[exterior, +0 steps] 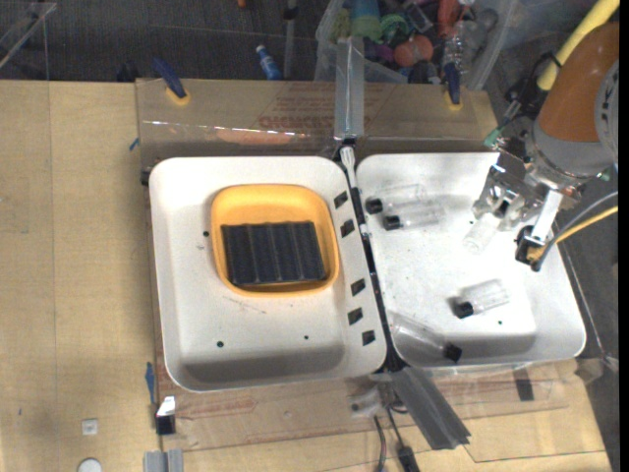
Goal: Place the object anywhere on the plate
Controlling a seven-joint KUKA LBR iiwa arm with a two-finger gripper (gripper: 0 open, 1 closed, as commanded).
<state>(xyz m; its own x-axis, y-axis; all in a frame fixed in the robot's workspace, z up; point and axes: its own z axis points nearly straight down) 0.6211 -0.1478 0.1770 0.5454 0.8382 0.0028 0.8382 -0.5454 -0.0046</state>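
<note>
An orange plate sits in the left bin, and a black ridged slab lies on it. Several clear bottles with black caps lie in the right bin: two near the back left, one at the front, and one along the front wall. My gripper hangs over the right bin's back right part, open, with nothing seen between its fingers. A faint clear bottle lies just left of it.
A black-tabbed divider runs between the two bins. A box of coloured toys stands behind the bench. A yellow cable loops off the arm at the right.
</note>
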